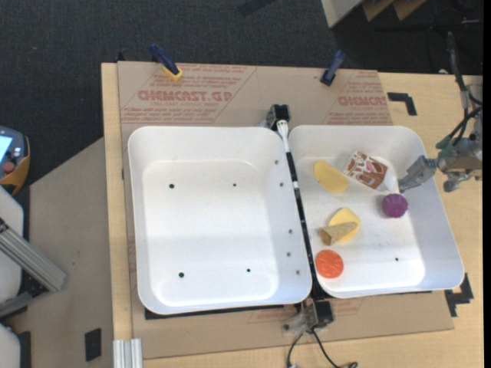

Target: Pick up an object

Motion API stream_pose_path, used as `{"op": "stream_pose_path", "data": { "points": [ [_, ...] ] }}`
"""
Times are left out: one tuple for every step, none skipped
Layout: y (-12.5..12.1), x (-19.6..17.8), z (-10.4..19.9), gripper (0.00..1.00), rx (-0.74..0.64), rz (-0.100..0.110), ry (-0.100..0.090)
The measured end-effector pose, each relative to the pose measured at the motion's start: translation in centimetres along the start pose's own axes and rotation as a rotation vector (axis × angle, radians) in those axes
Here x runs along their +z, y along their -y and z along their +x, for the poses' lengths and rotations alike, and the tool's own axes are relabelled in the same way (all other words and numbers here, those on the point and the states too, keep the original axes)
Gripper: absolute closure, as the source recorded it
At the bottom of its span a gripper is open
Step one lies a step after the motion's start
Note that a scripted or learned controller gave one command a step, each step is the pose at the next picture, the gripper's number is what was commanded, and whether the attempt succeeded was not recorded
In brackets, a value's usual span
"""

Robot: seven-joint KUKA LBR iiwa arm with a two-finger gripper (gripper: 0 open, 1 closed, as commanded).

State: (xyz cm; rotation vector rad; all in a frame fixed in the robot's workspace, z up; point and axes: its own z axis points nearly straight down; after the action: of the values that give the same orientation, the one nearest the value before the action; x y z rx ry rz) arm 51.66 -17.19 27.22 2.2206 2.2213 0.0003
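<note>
Purple ball point(394, 205) nearest gripper point(412, 176); approach step, nothing held, jaw state unclear. Next: descend, align over ball.

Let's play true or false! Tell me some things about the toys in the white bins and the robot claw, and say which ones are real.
1. The small purple ball lies in the right white bin. True.
2. The round orange-red disc sits in the left white bin. False: it is in the right bin, near its front left corner.
3. The gripper is holding the purple ball. False: the ball lies on the bin floor, just below the gripper.
4. The brown-and-white wrapped packet lies beside the yellow oval piece. True.
5. The yellow wedge with a brown end lies above the disc in the picture. True.
</note>
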Motion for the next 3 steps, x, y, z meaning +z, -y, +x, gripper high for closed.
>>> {"op": "stream_pose_path", "data": {
  "points": [
    [-1.3, 12.4, -3.5, 0.00, 0.003, 0.012, -0.003],
    [-6.7, 19.2, -2.8, 0.00, -0.003, 0.000, 0.000],
    [-6.6, 17.6, -3.0, 1.00, 0.000, -0.005, 0.003]
  ]
}}
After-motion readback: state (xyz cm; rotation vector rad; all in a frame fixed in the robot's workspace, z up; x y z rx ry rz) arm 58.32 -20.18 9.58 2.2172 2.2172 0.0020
